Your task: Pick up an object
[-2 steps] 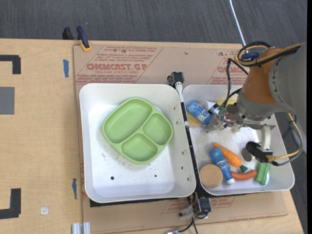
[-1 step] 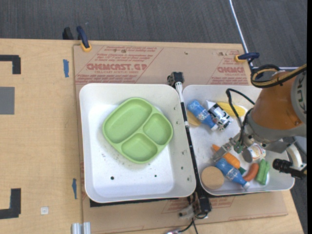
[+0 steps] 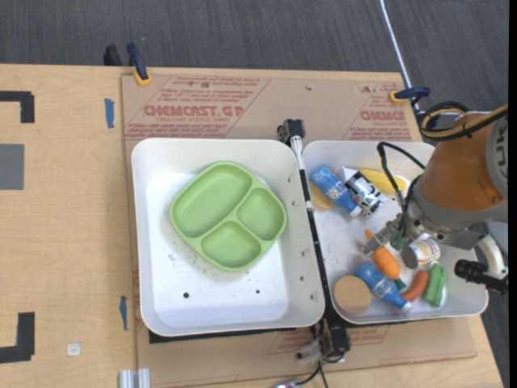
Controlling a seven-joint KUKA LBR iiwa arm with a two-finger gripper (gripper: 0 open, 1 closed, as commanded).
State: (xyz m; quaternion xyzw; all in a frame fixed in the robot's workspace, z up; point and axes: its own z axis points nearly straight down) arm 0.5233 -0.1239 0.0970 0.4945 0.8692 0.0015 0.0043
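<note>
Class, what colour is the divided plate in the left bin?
Light green; the divided plate shows in the camera view.

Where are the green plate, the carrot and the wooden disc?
green plate [image 3: 229, 215]: camera view, on the ridge where its three compartments meet.
carrot [image 3: 386, 263]: camera view, middle of its orange body.
wooden disc [image 3: 352, 294]: camera view, centre of its face.

Arm — cut off at right

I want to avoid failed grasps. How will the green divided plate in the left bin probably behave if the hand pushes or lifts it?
The green divided plate looks like thin moulded plastic, so probably stiff and light. It lies flat on the left bin floor, so it would likely slide rather than tip. Its low rounded rim may be hard to pinch.
</note>
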